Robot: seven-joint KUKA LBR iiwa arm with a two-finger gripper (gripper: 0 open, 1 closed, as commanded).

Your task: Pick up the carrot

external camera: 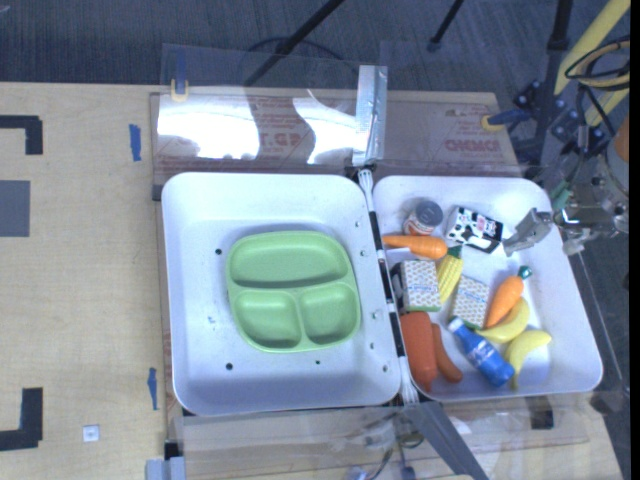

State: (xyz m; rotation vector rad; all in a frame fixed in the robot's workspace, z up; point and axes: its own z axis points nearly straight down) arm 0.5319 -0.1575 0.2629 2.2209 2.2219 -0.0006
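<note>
Claw (532, 228) hovers at right bin's far-right rim (jaw state unclear, nothing visibly held); carrot (505, 300) lies just below-left, long axis tilted near-upright.

Arm (600, 203) cut off at frame's right edge; gripper (528, 230) fingers too small/blurred to read. Hot dog (422, 348) partly hidden behind bin (400, 368) rim, lower centre.

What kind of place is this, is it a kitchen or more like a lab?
Most likely a robot lab, not a kitchen. Two white bins sit on a wooden bench marked with blue tape; the green plate, carrot and banana look like toy food, and tripod legs and cables stand behind.
</note>
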